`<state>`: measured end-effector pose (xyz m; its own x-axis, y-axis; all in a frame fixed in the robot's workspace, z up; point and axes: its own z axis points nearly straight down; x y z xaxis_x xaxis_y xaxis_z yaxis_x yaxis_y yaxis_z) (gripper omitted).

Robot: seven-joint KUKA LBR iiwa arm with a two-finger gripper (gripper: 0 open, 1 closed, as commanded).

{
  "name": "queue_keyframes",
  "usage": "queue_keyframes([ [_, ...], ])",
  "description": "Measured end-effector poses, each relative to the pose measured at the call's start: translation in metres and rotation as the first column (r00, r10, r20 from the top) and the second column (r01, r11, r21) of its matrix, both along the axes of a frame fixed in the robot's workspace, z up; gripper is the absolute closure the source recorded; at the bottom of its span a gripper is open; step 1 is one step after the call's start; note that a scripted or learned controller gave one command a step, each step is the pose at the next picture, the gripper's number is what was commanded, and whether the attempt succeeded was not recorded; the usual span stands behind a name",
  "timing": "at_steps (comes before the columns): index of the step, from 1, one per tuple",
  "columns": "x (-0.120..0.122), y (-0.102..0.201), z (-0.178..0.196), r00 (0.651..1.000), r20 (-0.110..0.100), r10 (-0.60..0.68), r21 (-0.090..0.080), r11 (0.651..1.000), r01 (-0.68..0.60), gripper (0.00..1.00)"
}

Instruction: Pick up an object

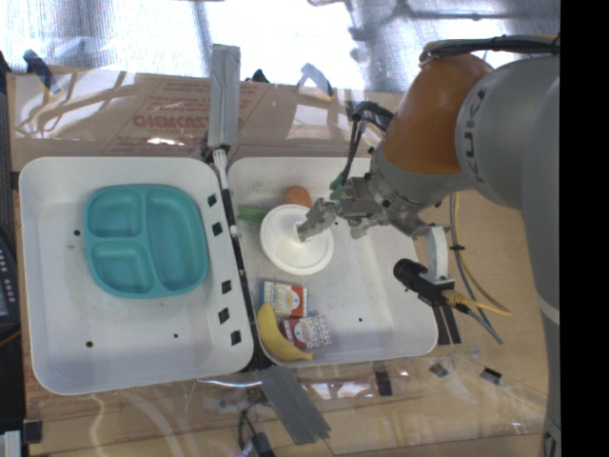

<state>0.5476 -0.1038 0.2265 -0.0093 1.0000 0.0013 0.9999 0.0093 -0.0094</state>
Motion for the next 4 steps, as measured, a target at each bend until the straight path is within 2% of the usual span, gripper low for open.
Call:
queue_keyframes([
  [1,0.000,-0.017,0.054,0.986,0.002,-0.164,-0.004,0.986,0.164,0.00],
  [2,0.042,0.005,0.033,0.994,0.002,-0.111,-0.002,0.994,0.111,0.00],
  [3,0.036,0.007,-0.109,0.982,0.027,-0.189,0.000,0.982,0.189,0.00],
  [4,-0.044,0.008,-0.131,0.985,0.019,-0.171,0.002,0.985,0.171,0.00],
])
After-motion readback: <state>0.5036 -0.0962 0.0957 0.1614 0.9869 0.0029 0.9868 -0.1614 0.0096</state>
